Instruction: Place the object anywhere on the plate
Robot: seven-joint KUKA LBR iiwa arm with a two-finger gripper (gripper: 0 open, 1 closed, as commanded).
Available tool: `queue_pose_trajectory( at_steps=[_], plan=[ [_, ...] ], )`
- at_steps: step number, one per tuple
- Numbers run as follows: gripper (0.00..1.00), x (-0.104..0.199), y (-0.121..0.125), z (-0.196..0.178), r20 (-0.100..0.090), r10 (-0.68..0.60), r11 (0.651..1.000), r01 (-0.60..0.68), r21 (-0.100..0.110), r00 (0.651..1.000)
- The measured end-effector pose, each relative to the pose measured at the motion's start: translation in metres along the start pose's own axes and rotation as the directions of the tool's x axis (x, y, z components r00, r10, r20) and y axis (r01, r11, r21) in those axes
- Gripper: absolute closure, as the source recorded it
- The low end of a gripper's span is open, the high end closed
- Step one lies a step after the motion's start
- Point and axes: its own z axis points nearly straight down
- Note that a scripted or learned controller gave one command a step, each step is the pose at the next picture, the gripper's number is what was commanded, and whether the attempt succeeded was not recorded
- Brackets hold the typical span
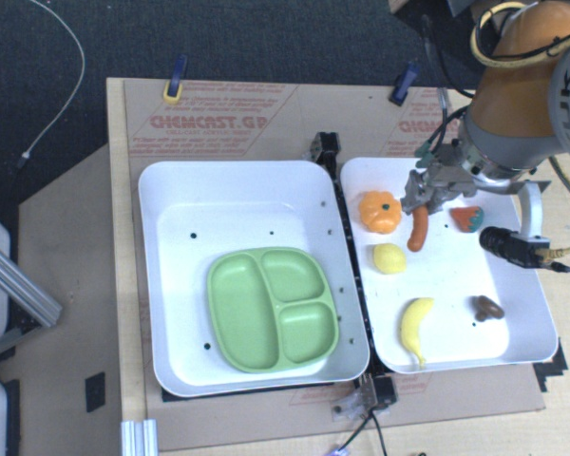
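Note:
A green plate [271,307] with three compartments lies in the left bin [171,217], nothing on it. In the right bin [461,278], an orange-red sausage [417,232] lies nearly upright in the view. Its top end reaches under my gripper [424,198], which hangs over the bin's upper middle. The gripper's dark body hides how it meets the sausage. The plate is far to the gripper's lower left, across the wall between the bins.
An orange pepper [380,211] sits just left of the sausage, and a yellow lemon [389,258] lies below it. A banana [416,327], a red-and-green piece [467,218] and a small brown piece [486,308] share the right bin.

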Motion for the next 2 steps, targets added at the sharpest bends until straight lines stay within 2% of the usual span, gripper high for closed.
queue_pose_trajectory(
  at_steps=[2],
  plan=[
    [1.0,0.103,0.012,0.022,0.0,0.0,1.0,0.0,0.004,1.0]
  ],
)
